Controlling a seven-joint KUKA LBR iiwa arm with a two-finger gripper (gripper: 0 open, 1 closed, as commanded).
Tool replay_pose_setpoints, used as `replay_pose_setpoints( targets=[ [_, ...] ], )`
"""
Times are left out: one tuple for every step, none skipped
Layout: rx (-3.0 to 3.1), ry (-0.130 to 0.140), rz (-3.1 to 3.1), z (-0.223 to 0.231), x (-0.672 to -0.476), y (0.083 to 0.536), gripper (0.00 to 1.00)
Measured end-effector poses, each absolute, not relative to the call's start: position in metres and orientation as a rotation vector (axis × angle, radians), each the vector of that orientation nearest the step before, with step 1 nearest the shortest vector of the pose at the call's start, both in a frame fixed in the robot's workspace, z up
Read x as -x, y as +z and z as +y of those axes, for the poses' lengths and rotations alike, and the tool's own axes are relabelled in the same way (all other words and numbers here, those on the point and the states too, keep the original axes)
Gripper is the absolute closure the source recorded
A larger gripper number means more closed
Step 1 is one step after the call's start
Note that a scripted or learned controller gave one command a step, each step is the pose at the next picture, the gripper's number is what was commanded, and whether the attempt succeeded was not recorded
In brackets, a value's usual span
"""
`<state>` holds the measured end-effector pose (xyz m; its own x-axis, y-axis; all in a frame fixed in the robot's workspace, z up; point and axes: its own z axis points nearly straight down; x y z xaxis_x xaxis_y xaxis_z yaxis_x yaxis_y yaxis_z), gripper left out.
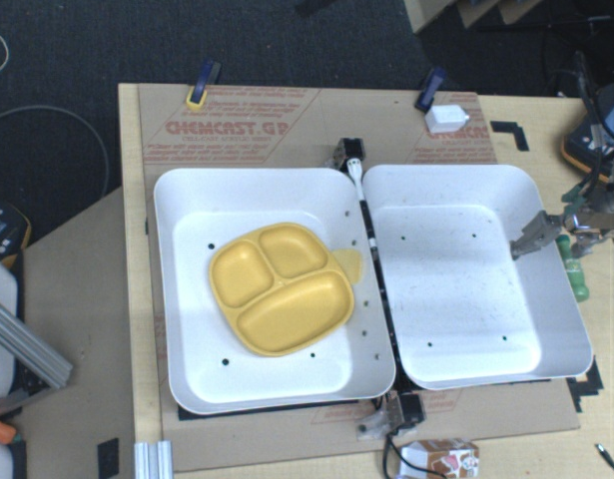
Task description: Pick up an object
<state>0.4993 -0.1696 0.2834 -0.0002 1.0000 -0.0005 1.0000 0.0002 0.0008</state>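
Yellow divided plate (pixel 282 287) alone in left bin (pixel 177 208); end effector (pixel 546 236) at right bin (pixel 466 193) edge — finger state unclear.

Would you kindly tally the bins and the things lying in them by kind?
White bins: 2, the left bin and the right bin
Yellow divided plates: 1, the yellow plate in the left bin
Total: 3
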Motion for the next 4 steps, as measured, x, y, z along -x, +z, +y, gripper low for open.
replay_pose_setpoints(
  targets=[
    [-2.198, 0.025, 2.221, -0.056, -0.492, 0.525, 0.00],
    [-2.200, 0.011, 2.241, 0.093, -0.478, 0.536, 0.00],
    [-2.216, 0.010, 2.220, 0.084, -0.480, 0.546, 1.00],
    [-2.230, -0.017, 2.223, 0.075, -0.478, 0.425, 1.00]
  ],
)
